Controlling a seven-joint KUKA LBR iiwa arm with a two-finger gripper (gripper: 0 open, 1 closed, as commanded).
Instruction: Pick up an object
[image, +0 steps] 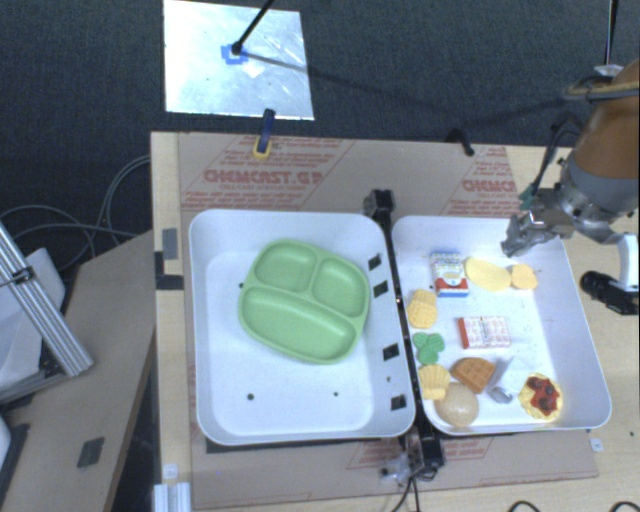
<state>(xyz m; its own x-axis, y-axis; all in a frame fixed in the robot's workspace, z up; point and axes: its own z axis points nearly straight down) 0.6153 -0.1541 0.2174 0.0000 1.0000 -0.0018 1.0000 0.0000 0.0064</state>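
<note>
Two yellow toy foods (487, 273) beside pincer (520, 243).

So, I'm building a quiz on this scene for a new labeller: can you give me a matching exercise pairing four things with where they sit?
Things:
1. green divided plate
2. gripper
3. pizza slice toy
4. small milk carton toy

Places:
A. near right corner of the right bin
B. over the far edge of the right bin
C. middle of the left bin
D. far part of the right bin, towards the divider

Pairs: 1-C, 2-B, 3-A, 4-D
</note>
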